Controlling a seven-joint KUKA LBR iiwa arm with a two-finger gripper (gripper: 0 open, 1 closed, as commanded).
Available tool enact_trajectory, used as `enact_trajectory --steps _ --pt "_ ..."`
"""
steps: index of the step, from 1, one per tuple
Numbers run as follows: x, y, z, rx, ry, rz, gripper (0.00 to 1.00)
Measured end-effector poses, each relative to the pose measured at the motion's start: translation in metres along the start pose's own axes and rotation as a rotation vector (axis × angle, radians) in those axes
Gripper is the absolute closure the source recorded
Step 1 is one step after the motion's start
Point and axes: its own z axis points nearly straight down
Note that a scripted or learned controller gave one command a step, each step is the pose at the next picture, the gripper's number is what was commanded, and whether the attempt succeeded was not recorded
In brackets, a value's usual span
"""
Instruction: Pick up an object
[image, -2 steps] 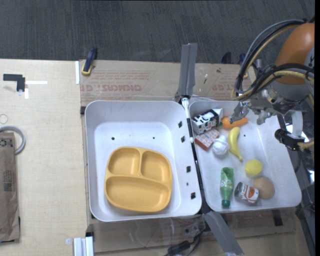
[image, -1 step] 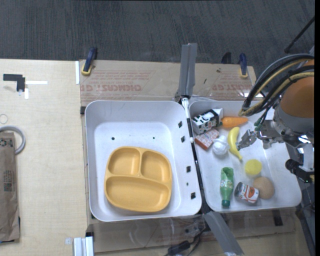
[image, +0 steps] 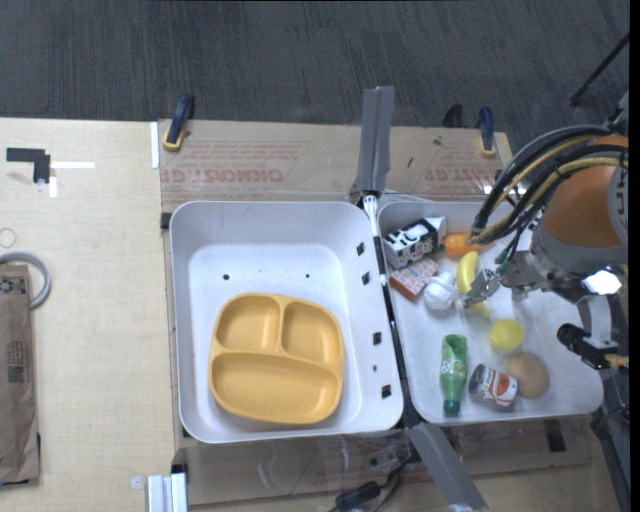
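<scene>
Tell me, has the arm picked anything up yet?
Apparently not. The gripper is low in the right bin, beside the banana, but nothing shows between its fingers. The green bottle and lemon lie untouched. Grasping and lifting remain.

A pale wooden table (image: 90, 300) spans the left and near side. Beyond its far edge lies dark grey carpeted floor (image: 280, 50). Brown cardboard (image: 260, 165), held by blue clamps (image: 181, 115), covers the table's far part.
</scene>
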Motion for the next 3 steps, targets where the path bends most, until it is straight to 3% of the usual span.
enact_trajectory --steps 3 --pt "-0.0002 0.0001 -0.0001 -0.001 0.000 0.000 0.00"
